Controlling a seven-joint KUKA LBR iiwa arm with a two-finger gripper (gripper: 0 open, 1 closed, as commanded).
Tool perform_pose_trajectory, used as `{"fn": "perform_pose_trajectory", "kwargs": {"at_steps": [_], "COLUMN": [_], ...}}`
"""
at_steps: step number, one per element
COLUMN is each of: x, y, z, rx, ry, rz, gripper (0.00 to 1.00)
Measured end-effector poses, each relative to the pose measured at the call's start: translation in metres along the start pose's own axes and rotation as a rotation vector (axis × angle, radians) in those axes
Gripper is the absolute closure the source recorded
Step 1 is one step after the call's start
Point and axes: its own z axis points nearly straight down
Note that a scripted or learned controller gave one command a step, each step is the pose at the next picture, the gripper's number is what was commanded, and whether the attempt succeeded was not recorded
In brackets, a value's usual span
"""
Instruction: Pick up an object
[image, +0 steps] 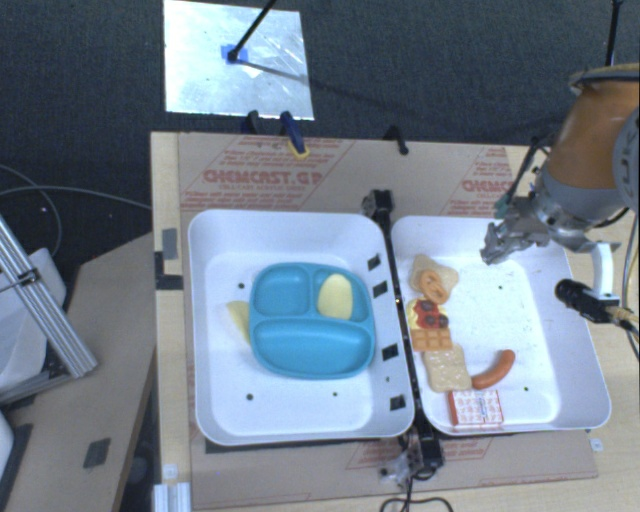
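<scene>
Hovering: gripper (497, 247) over right bin's (575, 400) upper part, holding nothing, open or closed cannot be told | targets: food pieces (432, 320) packed along left wall, sausage (493, 368) apart | risk: descending here meets bare floor; crowded pieces may jam or slip | left bin (215, 330): blue tray (305, 345)

Bare white floor of the right bin (530, 310) lies open directly below the gripper (497, 247). To its lower left, a column of toy food (435, 320) crowds the divider (395, 300). Farther below, a sausage (493, 369) and a red-and-white packet (475, 407) narrow the passage.
</scene>
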Motion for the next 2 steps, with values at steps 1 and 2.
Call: {"fn": "perform_pose_trajectory", "kwargs": {"at_steps": [1,2], "x": [-0.036,-0.085], "y": [-0.076,-0.130], "z": [0.099,0.114], "rx": [0.009,0.006], "ry": [0.003,-0.001], "rz": [0.007,0.008], "gripper": [0.00,0.00]}}
